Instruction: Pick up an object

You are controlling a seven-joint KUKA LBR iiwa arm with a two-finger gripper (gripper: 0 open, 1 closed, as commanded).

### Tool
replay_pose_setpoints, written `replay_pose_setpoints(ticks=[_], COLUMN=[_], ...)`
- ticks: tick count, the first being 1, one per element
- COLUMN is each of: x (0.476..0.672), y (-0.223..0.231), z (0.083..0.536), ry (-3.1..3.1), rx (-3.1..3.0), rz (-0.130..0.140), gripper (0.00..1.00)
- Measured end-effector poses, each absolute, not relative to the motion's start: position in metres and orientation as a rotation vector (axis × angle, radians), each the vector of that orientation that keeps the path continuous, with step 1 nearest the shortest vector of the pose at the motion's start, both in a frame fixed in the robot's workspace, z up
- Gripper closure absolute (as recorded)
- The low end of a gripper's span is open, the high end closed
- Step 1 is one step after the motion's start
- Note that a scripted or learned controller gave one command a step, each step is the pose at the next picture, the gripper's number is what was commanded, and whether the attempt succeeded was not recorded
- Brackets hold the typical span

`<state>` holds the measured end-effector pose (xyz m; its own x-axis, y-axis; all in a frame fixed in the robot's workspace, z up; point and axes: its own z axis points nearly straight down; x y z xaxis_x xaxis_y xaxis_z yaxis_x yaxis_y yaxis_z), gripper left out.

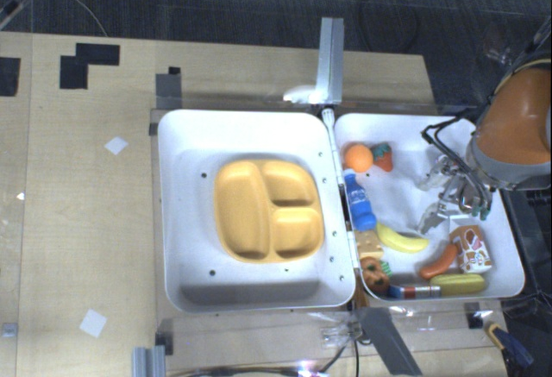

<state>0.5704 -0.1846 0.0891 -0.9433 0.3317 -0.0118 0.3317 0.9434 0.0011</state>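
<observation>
The right bin [405, 129] holds several small items. An orange ball [358, 158] and a small red toy [382, 158] lie at its far left. Below them are a blue bottle [358, 204] along the left wall and a yellow banana [402, 239]. An orange sausage-shaped toy [440, 261], a small printed carton [471, 249] and a yellow-green piece [458, 282] lie near the front. My gripper [431, 198] hangs over the middle of this bin, just above and right of the banana. It is open, and nothing sits between its fingers [429, 179].
The left bin [185, 194] carries a yellow divided tray [267, 210]. A small brown toy [373, 266] and a pen-like stick [405, 290] lie in the right bin's front left corner. The arm's orange band [517, 121] overhangs the right bin's right side.
</observation>
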Motion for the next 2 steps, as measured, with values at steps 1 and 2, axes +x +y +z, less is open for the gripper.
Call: replay_pose_setpoints(ticks=[1, 2], x=[0.494, 0.575], y=[-0.182, -0.206], z=[0.09, 0.088], ry=[3.076, 3.104], rx=[0.542, 0.358], rz=[-0.002, -0.003], gripper=[0.0, 0.0])
